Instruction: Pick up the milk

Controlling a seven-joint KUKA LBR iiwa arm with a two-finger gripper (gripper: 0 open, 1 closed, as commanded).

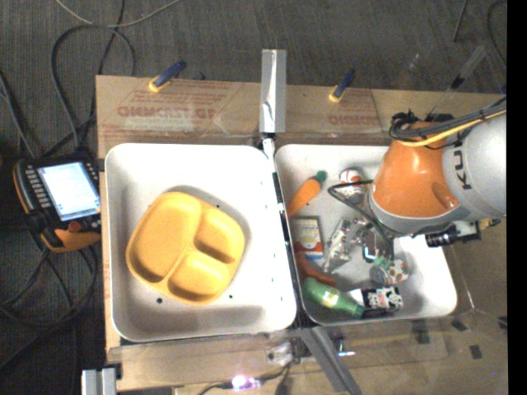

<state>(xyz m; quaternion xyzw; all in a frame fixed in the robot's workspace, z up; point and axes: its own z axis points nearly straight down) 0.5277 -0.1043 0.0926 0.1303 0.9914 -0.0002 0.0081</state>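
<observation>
The milk (307, 235) is a small carton with a pale front, lying in the left part of the right bin (440, 299). It is just below the carrot (306, 192). My gripper (352, 242) hangs over the middle of the right bin, a short way right of the milk and apart from it. The arm's orange band (412, 183) covers the bin's upper right part. Nothing shows as lifted from the bin floor.
A green bottle (330, 297) and a dark small box (384, 299) lie along the right bin's front. A patterned round item (395, 268) sits below the gripper. A red-and-white item (352, 175) lies at the back. The left bin (123, 303) holds a yellow divided plate (188, 247).
</observation>
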